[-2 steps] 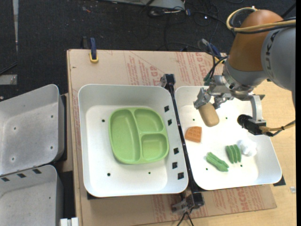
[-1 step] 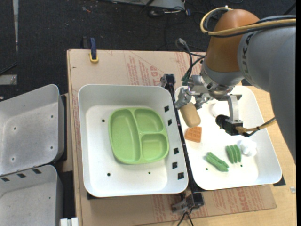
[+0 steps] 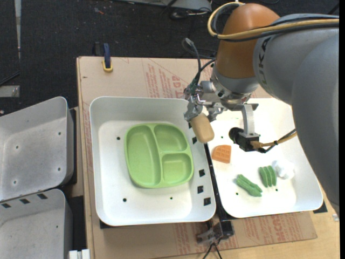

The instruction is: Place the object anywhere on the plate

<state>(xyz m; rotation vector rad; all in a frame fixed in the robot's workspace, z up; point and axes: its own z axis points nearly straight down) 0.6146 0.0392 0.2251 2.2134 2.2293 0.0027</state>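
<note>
- The gripper point(image 3: 200, 118) hangs over the seam between the two bins, just past the plate's point(image 3: 159, 155) upper right corner.
- A tan, rounded object point(image 3: 202, 128), like a bread roll, sits between its fingers, so the fingers are clenched on it; it is tilted, its lower end pointing away from the plate.
- The roll is off the plate, above the left bin's point(image 3: 108, 198) right wall, close to the plate's right edge but apart from it.
- The plate is green with three compartments and lies flat in the middle of the left bin.
- In the right bin point(image 3: 302, 198), right of the plate, lies an orange wedge point(image 3: 221, 154) just below the roll.
- Farther right of the plate and lower are two green pods: one point(image 3: 248, 185) nearer the plate, the other point(image 3: 268, 176) beyond it.
- A small white piece point(image 3: 283, 170) lies just beside the farther pod.
- The grey arm point(image 3: 302, 58) with its orange band point(image 3: 242, 31) reaches in over the right bin.
</note>
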